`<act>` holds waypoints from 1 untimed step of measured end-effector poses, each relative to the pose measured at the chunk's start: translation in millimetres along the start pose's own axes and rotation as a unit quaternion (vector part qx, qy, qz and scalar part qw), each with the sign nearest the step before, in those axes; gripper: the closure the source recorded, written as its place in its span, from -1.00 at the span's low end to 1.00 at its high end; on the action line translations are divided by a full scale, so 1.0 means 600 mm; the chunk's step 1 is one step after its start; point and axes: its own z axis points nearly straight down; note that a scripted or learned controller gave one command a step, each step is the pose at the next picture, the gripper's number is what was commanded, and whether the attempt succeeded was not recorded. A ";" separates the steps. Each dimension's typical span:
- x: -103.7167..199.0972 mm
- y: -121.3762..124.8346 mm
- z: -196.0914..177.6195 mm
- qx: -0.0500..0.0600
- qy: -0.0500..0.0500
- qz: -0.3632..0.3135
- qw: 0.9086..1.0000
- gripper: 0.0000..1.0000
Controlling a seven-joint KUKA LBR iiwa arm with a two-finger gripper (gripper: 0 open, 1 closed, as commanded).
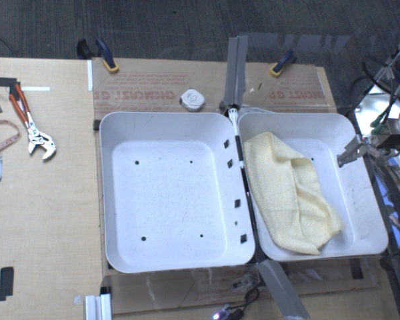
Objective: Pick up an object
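From my remote station, the overhead camera showed two shallow white bins side by side on the bench [53, 245]. The left bin [110, 199] sat at about 9 o'clock from the frame's centre, and the right bin [370, 225] at about 3 o'clock. A crumpled pale-yellow cloth [287, 192] lay inside the right bin, filling its left half and running from near the top rim down toward 6 o'clock, its lower end bunched close to the bottom wall.

The gripper [350, 153] hung at the right bin's 3 o'clock rim, up toward the top corner, well apart from the cloth, with a bare strip of white floor between them. I could not tell from this view whether its fingers were wide or narrow; nothing could be seen between them.

Beyond the bins, at 12 o'clock, a small round white tape measure [193, 99] rested on brown cardboard [153, 92]. Two clamps with blue and yellow handles gripped the far edge, the left clamp [107, 55] at 11 o'clock and the right clamp [281, 63] at 1 o'clock. At 9 o'clock, far out on the wooden surface, an adjustable wrench [33, 129] with red handles lay well apart from both bins.
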 end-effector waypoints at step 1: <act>-0.001 0.001 -0.014 0.000 0.000 -0.001 1.000 1.00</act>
